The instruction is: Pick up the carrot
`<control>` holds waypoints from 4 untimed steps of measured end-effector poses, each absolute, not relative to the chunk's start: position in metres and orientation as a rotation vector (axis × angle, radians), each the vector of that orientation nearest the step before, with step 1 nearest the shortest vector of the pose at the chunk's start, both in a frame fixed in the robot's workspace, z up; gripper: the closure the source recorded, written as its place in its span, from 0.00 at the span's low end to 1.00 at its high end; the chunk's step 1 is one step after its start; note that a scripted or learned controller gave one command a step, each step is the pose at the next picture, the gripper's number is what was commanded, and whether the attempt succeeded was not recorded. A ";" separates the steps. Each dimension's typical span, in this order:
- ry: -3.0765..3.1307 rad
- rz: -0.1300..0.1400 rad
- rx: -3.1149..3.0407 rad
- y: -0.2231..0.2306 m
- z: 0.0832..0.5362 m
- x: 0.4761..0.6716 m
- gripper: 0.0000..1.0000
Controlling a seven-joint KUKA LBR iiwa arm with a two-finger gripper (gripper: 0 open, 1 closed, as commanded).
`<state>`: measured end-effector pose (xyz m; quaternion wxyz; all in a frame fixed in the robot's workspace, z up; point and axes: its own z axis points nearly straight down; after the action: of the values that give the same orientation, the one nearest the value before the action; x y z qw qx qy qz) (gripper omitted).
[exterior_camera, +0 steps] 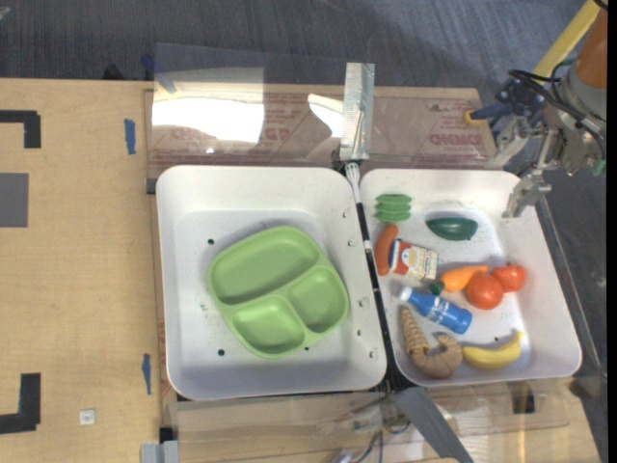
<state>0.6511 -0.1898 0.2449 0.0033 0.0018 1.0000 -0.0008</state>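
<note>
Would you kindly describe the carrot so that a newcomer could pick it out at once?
Look in the right-hand white bin, about its middle. The carrot lies there, just left of two red tomatoes and above the blue bottle. It is the only orange, tapered piece, with a small green tip at its left end.

light: bright, even | glare: clear sheet (207,114) | focus: slightly soft
</note>
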 end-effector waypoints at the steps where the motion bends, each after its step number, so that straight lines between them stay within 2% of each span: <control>1: 3.148 0.007 -0.135 -0.161 0.108 0.579 0.00; 2: 3.127 -0.004 0.105 -0.141 0.090 0.557 0.00; 3: 3.113 -0.004 0.279 -0.108 0.091 0.525 0.00; 4: 3.101 -0.005 0.275 -0.108 0.104 0.529 1.00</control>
<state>0.5289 -0.1077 0.1042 0.0142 0.0884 0.9960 -0.0015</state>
